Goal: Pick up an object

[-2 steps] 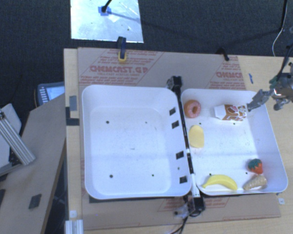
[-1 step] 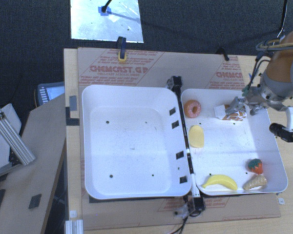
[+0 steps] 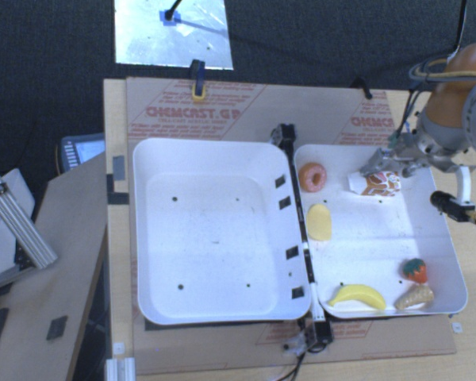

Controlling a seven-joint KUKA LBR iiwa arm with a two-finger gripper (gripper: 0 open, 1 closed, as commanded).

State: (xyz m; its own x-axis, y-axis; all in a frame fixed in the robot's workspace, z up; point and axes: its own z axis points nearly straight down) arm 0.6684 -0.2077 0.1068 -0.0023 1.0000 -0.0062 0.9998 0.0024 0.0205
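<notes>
Gripper (image 3: pixel 383 167) sits over the right bin's (image 3: pixel 381 236) far side, right at an orange-white packet (image 3: pixel 378 183). Donut (image 3: pixel 312 177) to its left, banana (image 3: pixel 358 295) near edge.

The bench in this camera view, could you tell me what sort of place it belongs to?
Probably a robotics lab's grasping test bench: two white bins side by side, toy food such as a banana and a doughnut, and a robot arm reaching in.

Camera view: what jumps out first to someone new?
The grey arm with its orange band reaching in from the right, its hand over an orange-and-white object at the right bin's far side. Then the toy food there: a donut at the far left corner, a banana along the near rim.
</notes>
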